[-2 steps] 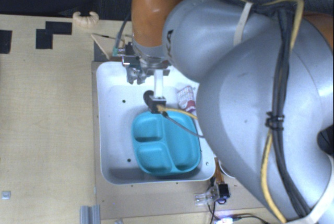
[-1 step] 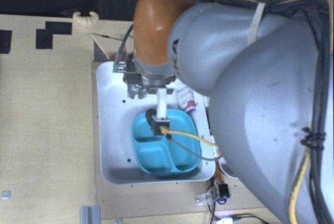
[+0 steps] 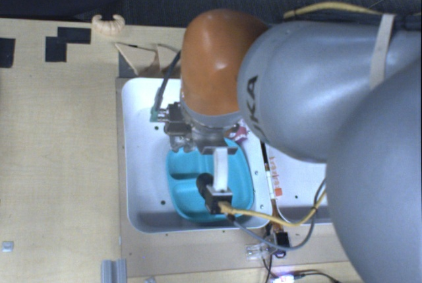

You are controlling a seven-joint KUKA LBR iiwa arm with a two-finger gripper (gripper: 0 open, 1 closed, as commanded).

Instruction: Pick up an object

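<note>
A bright blue, dish-like plastic object (image 3: 181, 189) lies in the near half of the left white bin (image 3: 142, 143). My gripper (image 3: 198, 140) hangs straight down from the orange-banded wrist and sits over the far edge of this blue object. The wrist body hides where it meets the object. A small pink and dark red item (image 3: 239, 133) peeks out just right of the wrist, by the blue object's far right corner.
The grey arm covers most of the right bin (image 3: 297, 176). A white strip with orange marks (image 3: 273, 181) runs along the divide between the bins. A beige ring (image 3: 107, 24) lies on the wooden bench (image 3: 59, 156), far left of the bin.
</note>
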